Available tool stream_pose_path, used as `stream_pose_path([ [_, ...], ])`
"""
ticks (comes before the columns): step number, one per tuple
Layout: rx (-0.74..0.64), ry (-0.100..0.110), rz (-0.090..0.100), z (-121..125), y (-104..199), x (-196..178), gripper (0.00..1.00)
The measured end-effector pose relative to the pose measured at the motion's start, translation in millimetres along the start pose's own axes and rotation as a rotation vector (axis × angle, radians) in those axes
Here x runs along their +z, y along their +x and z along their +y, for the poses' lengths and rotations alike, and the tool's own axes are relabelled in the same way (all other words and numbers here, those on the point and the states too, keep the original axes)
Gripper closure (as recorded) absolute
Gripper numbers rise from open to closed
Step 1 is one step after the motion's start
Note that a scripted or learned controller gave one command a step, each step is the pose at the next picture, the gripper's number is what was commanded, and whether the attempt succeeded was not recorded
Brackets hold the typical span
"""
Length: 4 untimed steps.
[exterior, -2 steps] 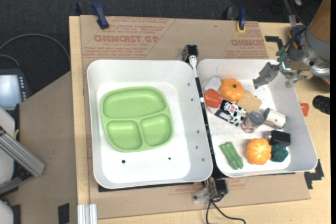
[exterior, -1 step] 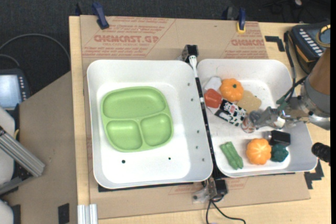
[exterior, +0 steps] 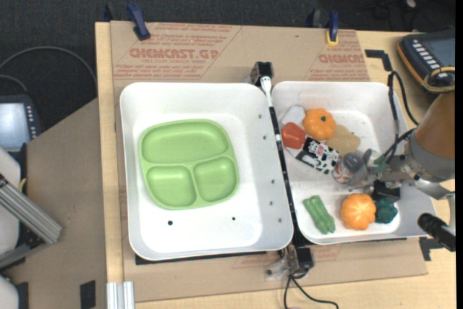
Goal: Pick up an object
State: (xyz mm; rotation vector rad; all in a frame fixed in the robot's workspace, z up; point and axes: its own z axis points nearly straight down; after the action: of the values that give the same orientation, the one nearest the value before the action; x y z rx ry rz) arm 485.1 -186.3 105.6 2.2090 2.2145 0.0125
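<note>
Dark carpet surrounds your bench [exterior: 217, 47], a brown board printed with red lettering and clamped at its far edge by blue clips, with two shallow white bins side by side on it. You have your pickable things all in the right bin [exterior: 329, 92]: an orange ball [exterior: 358, 211] near the front edge, touching a small dark teal piece [exterior: 386, 212] on its right; a green ridged piece [exterior: 318, 214] lying to the ball's left, apart from it; a black-and-white patterned item [exterior: 319, 155] in the middle; a red piece [exterior: 293, 134] and an orange pumpkin-like toy [exterior: 319, 124] further back, with a tan object [exterior: 345, 140] just beside the pumpkin. Your gripper [exterior: 359, 168] sits low in that bin, just above the orange ball and right beside the patterned item; its tip is a blur of grey metal and cables, so you cannot tell how the fingers stand or whether anything is caught there. Your arm [exterior: 438, 137] comes in from the right edge, its orange band showing above the wrist, reaching leftward across the bin's right wall. In the left bin [exterior: 145, 228] you have a light green divided tray [exterior: 189, 163] with three compartments, lying flat, well apart from the gripper.
</note>
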Motion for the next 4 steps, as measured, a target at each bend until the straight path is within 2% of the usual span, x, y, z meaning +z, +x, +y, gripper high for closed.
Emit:
stream_pose_path([
  [1,0.004,-0.008,-0.01,1,-4,-10,1.0],
  [2,-0.014,0.008,0.037,3,-22,3,1.0],
  [3,-0.009,0.001,0.004,-1,55,-135,1.0],
  [4,-0.008,-0.006,0.005,1,122,-283,1.0],
])
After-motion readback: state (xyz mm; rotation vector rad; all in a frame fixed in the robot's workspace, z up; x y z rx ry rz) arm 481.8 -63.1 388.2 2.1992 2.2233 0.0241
